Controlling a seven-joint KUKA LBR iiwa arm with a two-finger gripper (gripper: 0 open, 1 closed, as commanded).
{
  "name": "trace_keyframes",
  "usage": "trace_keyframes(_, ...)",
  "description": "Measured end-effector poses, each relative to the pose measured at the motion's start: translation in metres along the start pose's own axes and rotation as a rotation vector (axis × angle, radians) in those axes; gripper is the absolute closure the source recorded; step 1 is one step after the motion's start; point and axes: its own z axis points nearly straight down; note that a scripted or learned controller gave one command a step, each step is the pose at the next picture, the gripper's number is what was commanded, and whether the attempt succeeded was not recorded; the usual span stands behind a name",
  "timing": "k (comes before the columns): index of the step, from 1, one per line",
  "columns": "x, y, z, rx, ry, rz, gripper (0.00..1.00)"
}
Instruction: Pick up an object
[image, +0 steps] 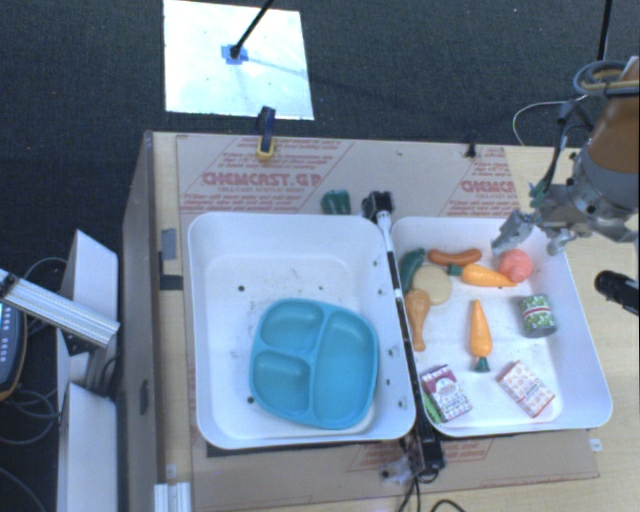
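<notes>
Dark carpet is seen around the counter (300, 170), whose brown board is printed with "CHEMCAST GP" in red, once well to the left of the jaws (530, 232) and again, partly cut off, just behind them. Two white bins are carried side by side. Far to the left of the jaws, the left bin (230, 250) holds a blue tray (315, 362) with four compartments. The right bin (590, 390) lies below the jaws and holds the toy food. A green pepper (410, 268) and a drumstick (417, 310) lie well left of the jaws; a sausage (455, 257) and a carrot (487, 276) lie just left and below. A peach (516, 265) sits just beneath the jaws, nearly touched. A second carrot (480, 332), a green can (538, 315) and two small cartons (446, 392) (526, 388) lie further forward; their labels are too small to be read.

The jaws are seen parted, narrowly, with nothing between them. The approach step is judged to be in hand: no object has been gripped. A short descent over the peach, then closure, would be called for next.
</notes>
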Motion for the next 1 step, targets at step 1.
trace_keyframes(1, -0.0197, 0.0220, 0.1733, -0.001, -0.001, 0.002, 0.00)
